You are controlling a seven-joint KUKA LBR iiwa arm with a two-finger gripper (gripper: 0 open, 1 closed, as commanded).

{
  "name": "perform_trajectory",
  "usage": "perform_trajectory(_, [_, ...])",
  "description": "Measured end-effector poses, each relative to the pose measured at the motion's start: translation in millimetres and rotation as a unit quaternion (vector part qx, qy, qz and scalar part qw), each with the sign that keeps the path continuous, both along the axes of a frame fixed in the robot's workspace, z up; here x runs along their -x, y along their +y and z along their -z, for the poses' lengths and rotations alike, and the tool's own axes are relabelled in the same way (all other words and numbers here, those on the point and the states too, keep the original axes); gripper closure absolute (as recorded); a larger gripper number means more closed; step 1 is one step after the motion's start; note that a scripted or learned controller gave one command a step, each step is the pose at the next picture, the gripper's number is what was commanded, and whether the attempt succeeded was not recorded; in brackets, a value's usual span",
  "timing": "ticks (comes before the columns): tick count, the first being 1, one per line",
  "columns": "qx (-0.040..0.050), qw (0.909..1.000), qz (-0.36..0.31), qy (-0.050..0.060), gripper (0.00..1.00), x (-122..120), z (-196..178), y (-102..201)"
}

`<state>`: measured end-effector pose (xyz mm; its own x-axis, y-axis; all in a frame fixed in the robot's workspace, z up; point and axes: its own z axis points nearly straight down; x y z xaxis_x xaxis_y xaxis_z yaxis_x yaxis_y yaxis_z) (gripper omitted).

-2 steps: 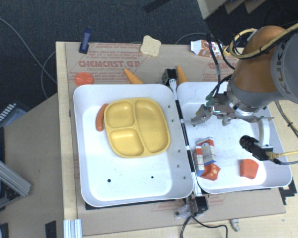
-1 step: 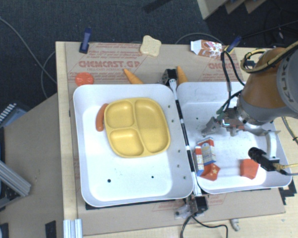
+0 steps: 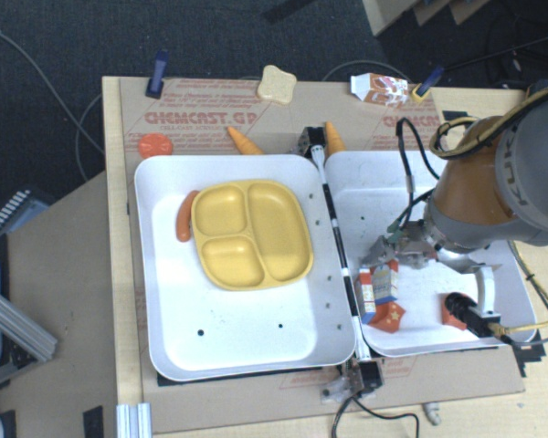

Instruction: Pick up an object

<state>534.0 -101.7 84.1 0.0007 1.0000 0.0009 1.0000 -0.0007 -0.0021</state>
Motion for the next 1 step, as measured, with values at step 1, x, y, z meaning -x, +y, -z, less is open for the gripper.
perform_trajectory(1, [0.0004, 1.0000, 0.000, -0.001, 1.00, -0.5, -10.1, 0.0])
